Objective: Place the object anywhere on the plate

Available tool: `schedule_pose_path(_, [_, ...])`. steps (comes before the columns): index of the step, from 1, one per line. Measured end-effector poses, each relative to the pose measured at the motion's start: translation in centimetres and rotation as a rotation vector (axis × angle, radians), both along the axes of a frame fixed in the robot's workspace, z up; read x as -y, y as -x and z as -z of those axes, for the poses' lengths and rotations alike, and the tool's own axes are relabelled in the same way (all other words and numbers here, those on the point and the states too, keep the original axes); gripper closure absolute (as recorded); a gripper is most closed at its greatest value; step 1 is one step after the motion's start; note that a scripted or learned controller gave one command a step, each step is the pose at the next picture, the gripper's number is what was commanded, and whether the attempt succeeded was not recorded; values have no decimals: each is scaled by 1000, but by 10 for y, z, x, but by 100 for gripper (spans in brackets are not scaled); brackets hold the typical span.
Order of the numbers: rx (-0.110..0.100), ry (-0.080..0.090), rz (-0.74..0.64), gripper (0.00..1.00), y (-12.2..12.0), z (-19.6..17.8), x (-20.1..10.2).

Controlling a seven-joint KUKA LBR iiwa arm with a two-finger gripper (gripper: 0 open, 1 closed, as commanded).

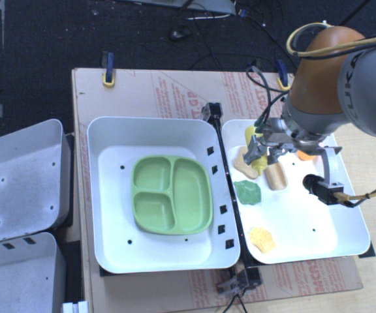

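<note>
My gripper (pixel 261 150) is down in the right bin (pixel 344 230), low over a tight cluster of small things near the bin's left wall, and from this slanted view I cannot tell how it is set or whether anything is caught in it. Right beneath it lie a yellow piece (pixel 258 163), a pale bread-like piece (pixel 244 167) and a tan cylinder (pixel 276 177), all touching or just beside one another; a green lump (pixel 247 192) sits just below them and a yellow crinkled piece (pixel 262 239) lies well apart toward the near edge, with an orange bit (pixel 303 154) peeking out from under my wrist. The green plate (pixel 173 194) with its three compartments waits in the left bin (pixel 103 175), across the divider from me, with nothing on it. I judge I am at the picking stage, with the object to be moved somewhere in that cluster under me. Next I would need a firm hold on one piece alone, then a straight lift clear of its neighbours and the bin walls, a carry leftward and a release over any compartment of the plate. Crowding makes a double grab or a slip likely.
</note>
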State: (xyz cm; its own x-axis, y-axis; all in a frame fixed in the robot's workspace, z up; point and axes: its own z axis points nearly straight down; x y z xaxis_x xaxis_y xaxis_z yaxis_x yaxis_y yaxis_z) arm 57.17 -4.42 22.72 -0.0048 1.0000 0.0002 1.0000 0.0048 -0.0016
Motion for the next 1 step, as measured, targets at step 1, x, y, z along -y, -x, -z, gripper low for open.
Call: schedule_pose_path(1, [0, -1, -3, 100, 1, 7, -59])
